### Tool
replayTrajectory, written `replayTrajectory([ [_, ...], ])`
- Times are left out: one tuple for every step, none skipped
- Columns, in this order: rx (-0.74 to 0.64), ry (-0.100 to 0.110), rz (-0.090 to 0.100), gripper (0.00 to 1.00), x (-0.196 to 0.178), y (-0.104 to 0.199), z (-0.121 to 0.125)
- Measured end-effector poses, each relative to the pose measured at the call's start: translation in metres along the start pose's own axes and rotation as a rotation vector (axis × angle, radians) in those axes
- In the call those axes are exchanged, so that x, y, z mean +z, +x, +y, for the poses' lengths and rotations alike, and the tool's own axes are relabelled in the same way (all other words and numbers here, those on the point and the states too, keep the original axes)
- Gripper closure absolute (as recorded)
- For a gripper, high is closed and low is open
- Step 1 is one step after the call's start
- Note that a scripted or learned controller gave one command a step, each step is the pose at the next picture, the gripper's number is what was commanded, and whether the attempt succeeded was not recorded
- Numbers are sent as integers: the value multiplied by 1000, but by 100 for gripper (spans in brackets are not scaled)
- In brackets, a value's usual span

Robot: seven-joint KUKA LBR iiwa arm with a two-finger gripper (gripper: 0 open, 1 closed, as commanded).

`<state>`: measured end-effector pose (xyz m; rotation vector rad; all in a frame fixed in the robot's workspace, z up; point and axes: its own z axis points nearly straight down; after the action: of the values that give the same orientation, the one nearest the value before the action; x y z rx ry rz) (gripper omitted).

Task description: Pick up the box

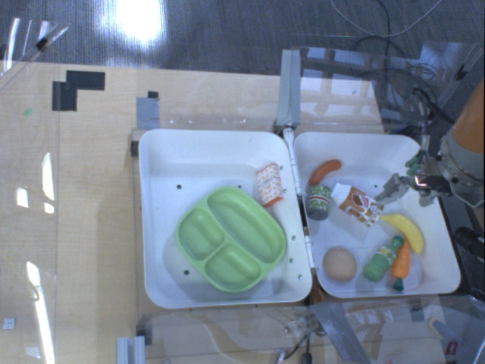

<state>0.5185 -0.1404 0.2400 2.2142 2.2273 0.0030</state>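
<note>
A small orange-and-white box (357, 206) lies tilted in the middle of the right bin (447, 279). Another small orange-and-white carton (268, 184) leans against the right wall of the left bin (151, 226). My gripper (408, 192) hangs over the right side of the right bin, just right of the box and above the banana (405, 230). Its fingers are spread open with nothing between them. One fingertip (388, 190) points down-left toward the box and stays apart from it.
The right bin also holds a red sausage (324, 171), a small can (318, 202), a tan ball (339, 265), a green bottle (383, 258) and a carrot (402, 261). A green divided plate (231, 239) fills much of the left bin.
</note>
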Motion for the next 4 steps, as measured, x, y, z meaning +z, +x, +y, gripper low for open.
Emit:
replayTrajectory([
  [-139, 1, 0, 0, 142, 45, -21],
  [-141, -4, 1, 100, 131, 46, -19],
  [-140, -4, 1, 0, 131, 46, -19],
  [-95, -3, -2, 0, 94, -8, 29],
])
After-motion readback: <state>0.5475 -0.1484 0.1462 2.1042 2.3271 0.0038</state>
